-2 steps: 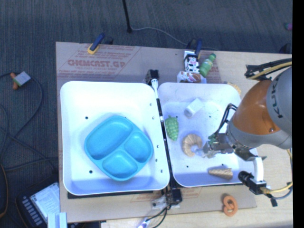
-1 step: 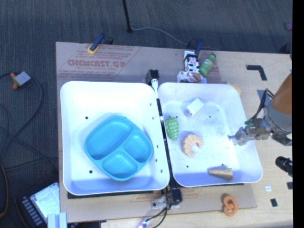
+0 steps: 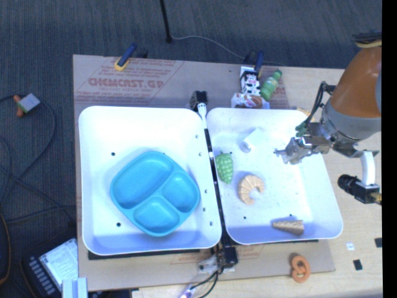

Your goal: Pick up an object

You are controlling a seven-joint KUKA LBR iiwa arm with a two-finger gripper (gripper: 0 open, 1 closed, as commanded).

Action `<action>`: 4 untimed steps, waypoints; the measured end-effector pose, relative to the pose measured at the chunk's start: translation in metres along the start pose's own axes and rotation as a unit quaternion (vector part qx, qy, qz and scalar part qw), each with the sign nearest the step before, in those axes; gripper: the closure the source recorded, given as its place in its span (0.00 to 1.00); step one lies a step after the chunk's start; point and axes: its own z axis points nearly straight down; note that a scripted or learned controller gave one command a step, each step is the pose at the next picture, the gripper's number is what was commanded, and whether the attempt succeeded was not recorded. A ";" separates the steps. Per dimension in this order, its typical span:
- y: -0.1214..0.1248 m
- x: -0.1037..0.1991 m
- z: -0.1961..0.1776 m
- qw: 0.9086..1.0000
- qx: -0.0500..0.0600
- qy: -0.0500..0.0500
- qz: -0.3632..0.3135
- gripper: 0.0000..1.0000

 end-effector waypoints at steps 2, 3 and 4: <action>0.100 0.056 0.033 1.000 0.001 0.000 0.001 1.00; 0.129 0.071 0.041 1.000 0.001 -0.001 0.001 1.00; 0.050 0.074 0.001 1.000 0.001 -0.001 0.002 1.00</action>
